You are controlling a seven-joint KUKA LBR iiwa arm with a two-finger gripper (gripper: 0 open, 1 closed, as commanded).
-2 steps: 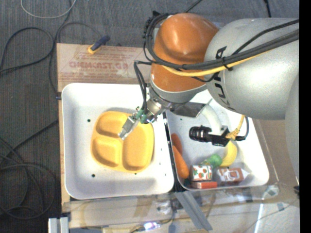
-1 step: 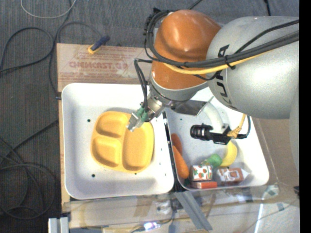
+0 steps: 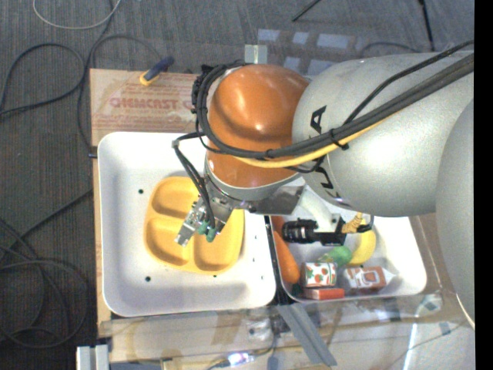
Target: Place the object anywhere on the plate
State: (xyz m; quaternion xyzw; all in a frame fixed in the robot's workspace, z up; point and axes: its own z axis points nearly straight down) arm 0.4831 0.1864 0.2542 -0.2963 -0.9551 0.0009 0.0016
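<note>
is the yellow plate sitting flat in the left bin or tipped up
Flat. The yellow plate lies level on the floor of the left bin, compartments facing up, with the tool over it.

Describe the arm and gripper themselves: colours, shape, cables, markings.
The arm is bulky and rounded, with smooth silver-grey links and a glossy orange dome-shaped band above the wrist. Black and yellow cables run along its shell, and dark lettering marks the grey casing. The gripper is small, metallic grey, with a touch of green.
</note>
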